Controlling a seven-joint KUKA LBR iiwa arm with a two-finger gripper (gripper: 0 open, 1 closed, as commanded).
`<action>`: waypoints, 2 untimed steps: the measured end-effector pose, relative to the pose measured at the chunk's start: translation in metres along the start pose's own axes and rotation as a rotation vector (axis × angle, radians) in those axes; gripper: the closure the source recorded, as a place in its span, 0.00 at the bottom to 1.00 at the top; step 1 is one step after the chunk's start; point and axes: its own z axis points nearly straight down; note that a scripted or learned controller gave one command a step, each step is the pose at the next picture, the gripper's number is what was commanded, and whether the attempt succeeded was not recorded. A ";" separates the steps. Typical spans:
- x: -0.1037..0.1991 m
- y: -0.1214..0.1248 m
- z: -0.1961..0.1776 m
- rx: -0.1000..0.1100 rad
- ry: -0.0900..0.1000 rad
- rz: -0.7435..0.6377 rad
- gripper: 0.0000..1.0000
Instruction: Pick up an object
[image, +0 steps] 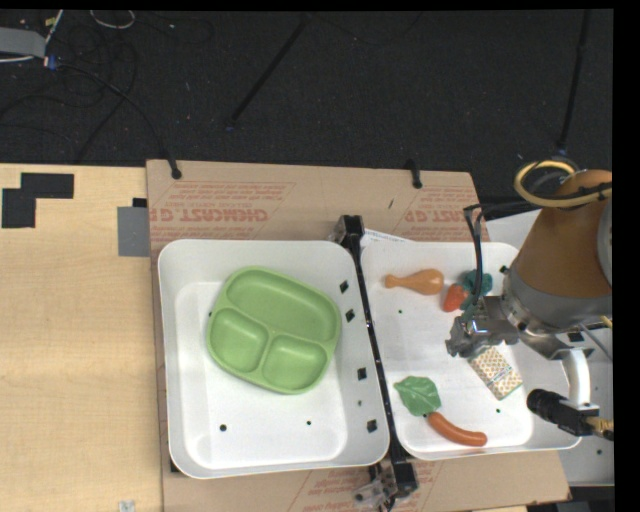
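Two white bins (190, 300) are seen on a pale wood-toned bench (70, 350), with brown cardboard (300, 205) printed in red lettering beneath them; a light green divided plate (272, 330) is shown in the left bin. In the right bin, an orange drumstick-shaped toy (418, 281), a green leaf-shaped piece (417, 393), an orange-red sausage (458, 430), a small red item (455, 297) and a packet with a fine chequered pattern (496, 371) are seen; the arm (565, 240) is marked by an orange band, and the end effector (468, 335) is grey metal.

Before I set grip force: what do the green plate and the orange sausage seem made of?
Green plate: looks like moulded plastic, matte, one even colour with three rounded compartments. Orange sausage: probably toy plastic or rubber, smooth, slightly glossy; which one is unclear.
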 end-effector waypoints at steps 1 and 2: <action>-0.001 0.001 -0.030 0.002 0.000 0.000 1.00; 0.049 -0.005 -0.038 0.005 0.002 -0.003 1.00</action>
